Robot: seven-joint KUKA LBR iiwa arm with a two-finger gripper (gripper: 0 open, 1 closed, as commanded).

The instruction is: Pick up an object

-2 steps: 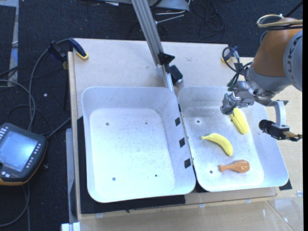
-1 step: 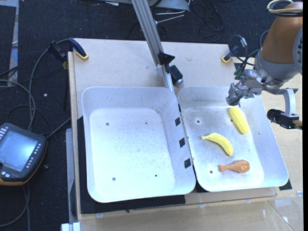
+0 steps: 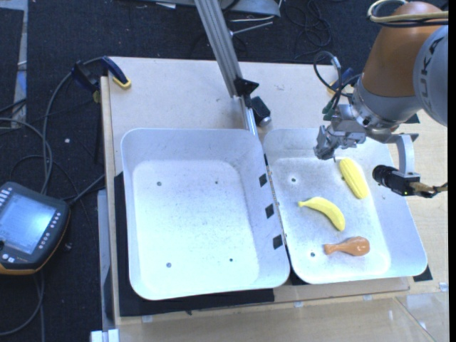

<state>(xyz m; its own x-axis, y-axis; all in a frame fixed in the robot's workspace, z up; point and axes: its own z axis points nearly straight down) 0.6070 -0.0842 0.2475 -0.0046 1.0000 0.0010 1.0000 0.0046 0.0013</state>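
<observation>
I'm seeing three objects lying in the right bin (image 3: pixel 406 223): a corn cob (image 3: pixel 353 178) nearest the gripper (image 3: pixel 329 150), a banana (image 3: pixel 324 211) in the middle, a chicken drumstick (image 3: pixel 348 247) toward the front. The gripper is hovering just beside the cob's upper end; I cannot tell its grip state.

Banana (image 3: pixel 324 211), corn (image 3: pixel 353 177), drumstick (image 3: pixel 348 246) in right bin (image 3: pixel 406 223) (left bin (image 3: pixel 142 155) beside)
</observation>
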